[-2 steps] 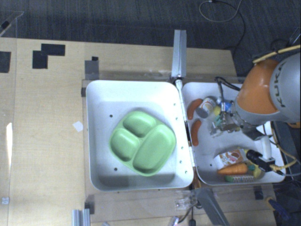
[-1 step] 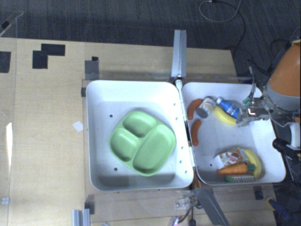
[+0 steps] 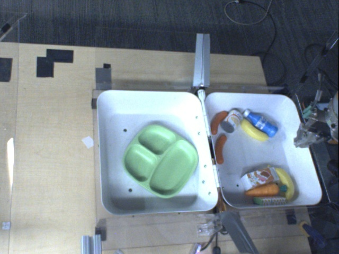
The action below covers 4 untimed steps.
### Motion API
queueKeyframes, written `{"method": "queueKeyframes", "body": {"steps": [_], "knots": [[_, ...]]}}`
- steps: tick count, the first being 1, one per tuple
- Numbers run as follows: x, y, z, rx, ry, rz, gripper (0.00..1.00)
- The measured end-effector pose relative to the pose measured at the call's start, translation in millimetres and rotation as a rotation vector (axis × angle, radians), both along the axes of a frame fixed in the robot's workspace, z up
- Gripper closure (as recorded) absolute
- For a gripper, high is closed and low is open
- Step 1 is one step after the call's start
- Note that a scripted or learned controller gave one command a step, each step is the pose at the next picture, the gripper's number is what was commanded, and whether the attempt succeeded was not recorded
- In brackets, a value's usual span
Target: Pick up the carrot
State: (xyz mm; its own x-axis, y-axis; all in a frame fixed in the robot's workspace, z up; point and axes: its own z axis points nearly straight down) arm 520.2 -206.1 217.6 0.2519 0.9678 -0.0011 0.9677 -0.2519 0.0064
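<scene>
The orange, tapered carrot (image 3: 262,190) lies on its side near the front edge of the right shallow white bin (image 3: 288,107), close to that bin's front right corner. Just behind it and touching it is a small printed food pouch with red and white markings (image 3: 258,178), and a yellow plastic banana (image 3: 286,182) curves along the carrot's right end.

Toward the back of the same bin sits a second yellow banana (image 3: 253,132) with a blue bottle with a white cap (image 3: 261,123) lying across it. Beside these, nearer the bin's left wall, are a small grey tin can on its side (image 3: 231,123) and two reddish-brown sausages, one curved at the back left (image 3: 216,121) and one straight further forward along the left wall (image 3: 220,148).

The left shallow white bin (image 3: 114,112) carries a light green, three-compartment plastic plate (image 3: 161,159), set toward its front half.

The arm's grey end effector (image 3: 312,132) sits at the right edge of the right bin, over its right wall and well apart from the carrot. Whether its fingers are wide or narrow cannot be told; nothing is seen held in it.

Both bins rest side by side on the pale wooden counter (image 3: 47,157).
</scene>
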Motion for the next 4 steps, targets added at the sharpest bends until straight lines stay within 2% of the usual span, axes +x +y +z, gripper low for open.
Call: {"method": "queueKeyframes", "body": {"steps": [1, 2, 3, 4], "knots": [[5, 42, 91, 0.001, 0.000, -0.108, 1.00], [88, 41, 0, 0.001, 0.003, -0.051, 1.00], [147, 15, -23, 0.002, 0.001, -0.206, 1.00], [150, 26, 53, 0.002, -0.002, -0.202, 1.00]]}}
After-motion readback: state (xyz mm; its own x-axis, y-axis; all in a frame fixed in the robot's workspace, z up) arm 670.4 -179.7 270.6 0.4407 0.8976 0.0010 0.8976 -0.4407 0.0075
